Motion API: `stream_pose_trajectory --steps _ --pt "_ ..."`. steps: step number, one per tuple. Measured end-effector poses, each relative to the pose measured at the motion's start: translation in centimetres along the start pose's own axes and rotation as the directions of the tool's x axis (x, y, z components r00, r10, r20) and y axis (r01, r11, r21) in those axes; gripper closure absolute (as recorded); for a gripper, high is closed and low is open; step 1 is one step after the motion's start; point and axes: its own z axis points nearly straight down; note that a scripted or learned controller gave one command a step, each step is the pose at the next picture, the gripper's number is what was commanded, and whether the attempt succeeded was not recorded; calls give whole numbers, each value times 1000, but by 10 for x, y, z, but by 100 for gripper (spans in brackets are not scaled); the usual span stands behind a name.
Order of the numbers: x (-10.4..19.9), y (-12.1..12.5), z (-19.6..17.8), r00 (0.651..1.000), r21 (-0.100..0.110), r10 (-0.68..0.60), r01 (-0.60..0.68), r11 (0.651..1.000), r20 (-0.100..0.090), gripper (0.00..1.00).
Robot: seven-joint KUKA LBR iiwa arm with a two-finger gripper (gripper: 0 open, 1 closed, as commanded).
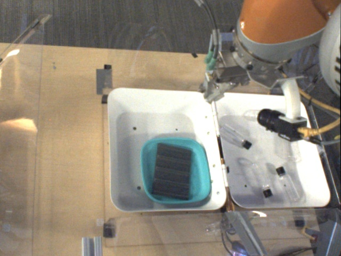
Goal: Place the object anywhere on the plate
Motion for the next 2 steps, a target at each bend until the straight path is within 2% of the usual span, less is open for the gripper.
stream_pose_trajectory --steps 1,2 --pt "12 22 2 984 3 -178 178 984 0 100" --pt "42 23 2 988 3 -152 152 988 -1 100"
